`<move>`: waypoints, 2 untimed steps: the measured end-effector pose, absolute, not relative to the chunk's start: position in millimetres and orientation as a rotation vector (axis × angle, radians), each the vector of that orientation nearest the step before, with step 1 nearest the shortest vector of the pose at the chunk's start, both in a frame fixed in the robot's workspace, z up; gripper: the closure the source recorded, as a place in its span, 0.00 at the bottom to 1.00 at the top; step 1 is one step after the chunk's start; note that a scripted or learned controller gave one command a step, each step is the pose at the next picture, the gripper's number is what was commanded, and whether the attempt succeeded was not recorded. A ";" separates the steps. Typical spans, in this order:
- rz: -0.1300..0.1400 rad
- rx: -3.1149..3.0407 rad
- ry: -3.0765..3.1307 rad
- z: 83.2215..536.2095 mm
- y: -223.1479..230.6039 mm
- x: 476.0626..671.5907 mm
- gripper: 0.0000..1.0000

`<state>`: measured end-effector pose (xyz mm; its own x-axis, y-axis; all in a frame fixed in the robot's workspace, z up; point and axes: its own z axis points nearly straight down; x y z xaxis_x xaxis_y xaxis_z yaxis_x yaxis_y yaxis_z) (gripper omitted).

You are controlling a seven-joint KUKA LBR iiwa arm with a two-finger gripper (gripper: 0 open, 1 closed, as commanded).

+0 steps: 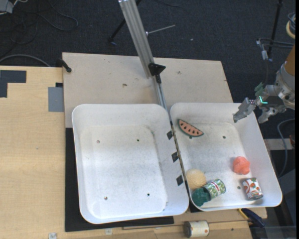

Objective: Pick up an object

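Note:
My gripper (pixel 253 111) hangs at the right bin's far right corner, above the rim, with its two fingers spread open and nothing between them. In the right bin (pixel 224 128) lie a watermelon slice (pixel 190 128) near the far left, an orange-pink lump (pixel 241 165) on the right, a red and white can (pixel 251 188) at the near right, a green-labelled can (pixel 215 187) lying on its side, a tan ball (pixel 195 177) and a dark teal object (pixel 200 196) at the near left.
The left bin (pixel 120 163) sits beside the right one, joined by black clips along the shared edge. A slanted aluminium rail (pixel 139 34) rises behind the bins. A small cylinder (pixel 196 228) lies on the bench in front.

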<state>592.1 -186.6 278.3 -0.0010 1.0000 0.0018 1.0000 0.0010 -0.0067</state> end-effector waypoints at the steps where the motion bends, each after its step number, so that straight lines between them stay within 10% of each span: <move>1: 0.002 -2.217 -2.223 280.9 -186.5 592.8 0.00; 2: 0.007 -2.217 -2.216 228.1 -191.1 583.2 0.00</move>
